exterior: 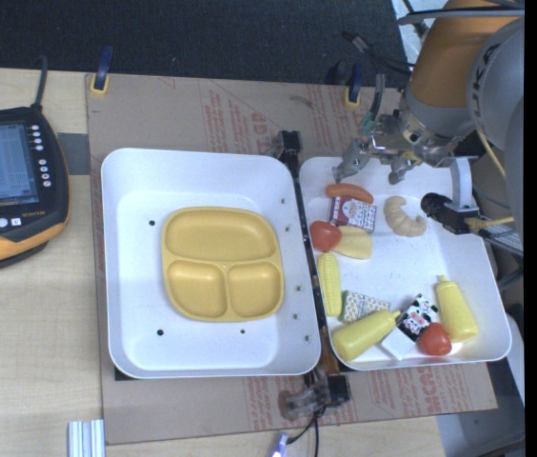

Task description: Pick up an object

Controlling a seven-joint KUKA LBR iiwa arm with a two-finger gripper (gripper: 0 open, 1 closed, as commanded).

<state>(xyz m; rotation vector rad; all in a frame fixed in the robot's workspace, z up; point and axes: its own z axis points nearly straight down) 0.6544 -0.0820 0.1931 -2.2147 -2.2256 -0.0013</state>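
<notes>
My gripper [373,165] hangs over the far edge of the right bin [483,265], fingers spread open with nothing between them. Just in front of it lie a red sausage [348,192], a small printed carton [362,215] and a tan croissant [404,216]. Further toward the near side are a red tomato [325,235], a pale yellow wedge [355,246] and a corn cob [329,284]. Two yellow bottles [367,332] [456,309], a black-and-white cow toy [419,315] and a red fruit [434,340] lie at the bin's near end.
The left bin [126,255] holds a yellow divided plate [223,262]. A black clamp [289,145] sits where the bins meet at the back. A teach pendant [2,184] rests on the bench at the far left. A black part [445,209] juts over the right bin's edge.
</notes>
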